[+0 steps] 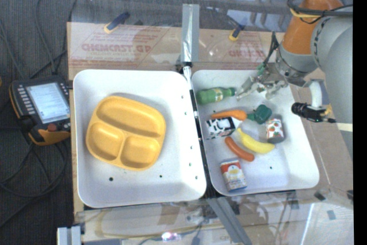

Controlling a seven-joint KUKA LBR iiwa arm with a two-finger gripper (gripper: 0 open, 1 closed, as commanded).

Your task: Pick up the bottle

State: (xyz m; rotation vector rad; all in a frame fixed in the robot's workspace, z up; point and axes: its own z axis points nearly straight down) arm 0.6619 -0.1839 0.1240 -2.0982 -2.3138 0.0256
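Note:
The bottle [215,94] is green with a pale cap end pointing right. It lies on its side at the back left of the right bin [298,175], close to the divider between the bins. My gripper [256,85] hangs over the back of that bin, just right of the bottle's cap end and apart from it. Nothing shows held in it. The grey arm with its orange band [301,34] reaches in from the upper right.
In front of the bottle lie a carrot [228,115], a black-and-white carton [221,127], a banana [256,144], a red sausage [239,149], a can [233,175], a dark green piece [262,113] and a small box [275,130]. A yellow divided tray [126,132] sits in the left bin [92,181].

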